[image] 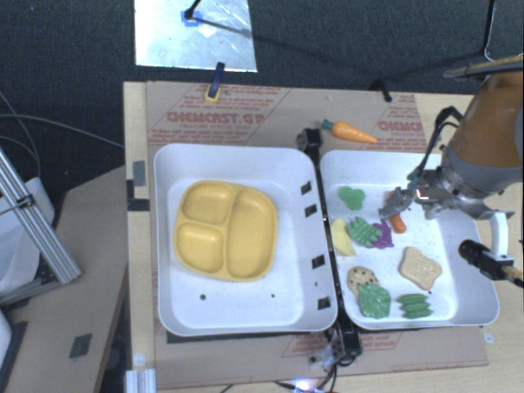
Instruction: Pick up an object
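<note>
My gripper (395, 205) hangs low over the middle of the right bin (471, 301), coming in from the right. Just below its tip lies a small orange-red piece (399, 224); whether the two touch is unclear. Purple grapes (383, 236) and a green leafy piece (363, 232) lie to the left of the orange-red piece. A slice of toast (420, 267) lies toward the front, with a green pea pod (414, 304), a green leaf (375, 301) and a cookie (359, 277) near the front wall. A small green piece (352, 196) and a yellow piece (341, 237) lie by the left wall.
The left bin (176, 301) holds a yellow divided plate (225, 229). A toy carrot (350, 131) lies on the cardboard behind the bins. The arm's grey body and orange band (491, 129) stand over the right bin's far right corner.
</note>
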Available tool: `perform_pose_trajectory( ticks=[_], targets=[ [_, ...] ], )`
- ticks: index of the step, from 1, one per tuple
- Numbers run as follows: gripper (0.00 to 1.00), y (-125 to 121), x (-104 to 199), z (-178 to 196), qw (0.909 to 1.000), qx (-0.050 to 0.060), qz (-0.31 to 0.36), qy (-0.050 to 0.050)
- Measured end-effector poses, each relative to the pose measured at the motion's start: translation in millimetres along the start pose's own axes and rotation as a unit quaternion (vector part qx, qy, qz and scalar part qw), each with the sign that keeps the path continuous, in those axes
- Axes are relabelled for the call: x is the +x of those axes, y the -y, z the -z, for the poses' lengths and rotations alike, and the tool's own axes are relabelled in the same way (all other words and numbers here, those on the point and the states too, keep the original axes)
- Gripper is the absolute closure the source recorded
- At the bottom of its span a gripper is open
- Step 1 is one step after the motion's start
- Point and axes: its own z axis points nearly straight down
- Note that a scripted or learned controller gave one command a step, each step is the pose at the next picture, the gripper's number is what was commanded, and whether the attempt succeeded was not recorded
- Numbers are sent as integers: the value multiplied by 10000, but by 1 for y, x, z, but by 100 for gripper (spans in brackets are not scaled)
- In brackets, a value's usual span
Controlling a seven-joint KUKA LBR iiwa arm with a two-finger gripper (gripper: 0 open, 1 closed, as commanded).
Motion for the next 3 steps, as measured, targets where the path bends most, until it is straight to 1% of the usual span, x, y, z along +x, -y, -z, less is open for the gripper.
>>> perform_pose_trajectory(
  ticks=[1, 2, 3],
  targets=[
    [0, -12, 54, 72, 10000, -32, 27, 1],
    [0, -23, 82, 309, 10000, -77, 21, 6],
    [0, -7, 151, 168, 10000, 32, 26, -6]
  ],
)
